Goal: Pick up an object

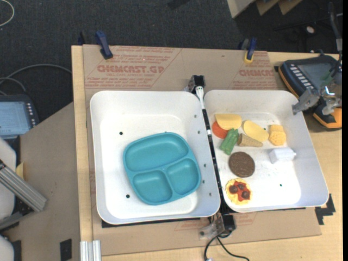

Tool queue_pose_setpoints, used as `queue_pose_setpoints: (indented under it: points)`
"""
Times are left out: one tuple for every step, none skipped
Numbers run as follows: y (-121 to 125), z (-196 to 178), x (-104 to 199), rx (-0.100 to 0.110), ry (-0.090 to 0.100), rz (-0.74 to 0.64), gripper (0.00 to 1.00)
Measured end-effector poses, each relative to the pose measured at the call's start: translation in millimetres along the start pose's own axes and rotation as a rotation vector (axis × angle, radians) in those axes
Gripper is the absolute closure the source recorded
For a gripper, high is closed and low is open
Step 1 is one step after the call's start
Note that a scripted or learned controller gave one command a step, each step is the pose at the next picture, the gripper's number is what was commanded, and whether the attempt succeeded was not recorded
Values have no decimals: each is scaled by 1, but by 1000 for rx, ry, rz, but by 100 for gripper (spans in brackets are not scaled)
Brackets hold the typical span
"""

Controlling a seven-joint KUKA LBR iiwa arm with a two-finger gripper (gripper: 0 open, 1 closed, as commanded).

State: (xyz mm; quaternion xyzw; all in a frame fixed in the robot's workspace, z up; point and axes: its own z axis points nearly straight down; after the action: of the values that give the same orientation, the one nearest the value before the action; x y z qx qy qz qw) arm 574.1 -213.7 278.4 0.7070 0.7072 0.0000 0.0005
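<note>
Several toy foods lie in the right bin [304,192]: a yellow wedge [228,120], a red-orange round piece [218,130], a green piece [230,141], a pale yellow lump [254,129], an orange waffled square [277,135], a small white block [281,155], a brown disc [241,164] and a yellow disc with red bits [239,191]. My gripper [318,100] shows as grey parts at the right edge, just beyond the right bin's far right corner and above the bench. It is apart from all the foods.
The left bin [106,145] holds a teal divided plate [161,167]. A black and orange pendant [307,75] lies on the bench behind the gripper. Clamps [103,45] [249,50] hold the cardboard base at the back edge.
</note>
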Motion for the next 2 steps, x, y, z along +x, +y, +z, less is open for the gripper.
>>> queue_pose_setpoints:
  points:
    - [-59,95,58,14,8,-1,0]
    - [-65,186,112,7,5,-3,0]
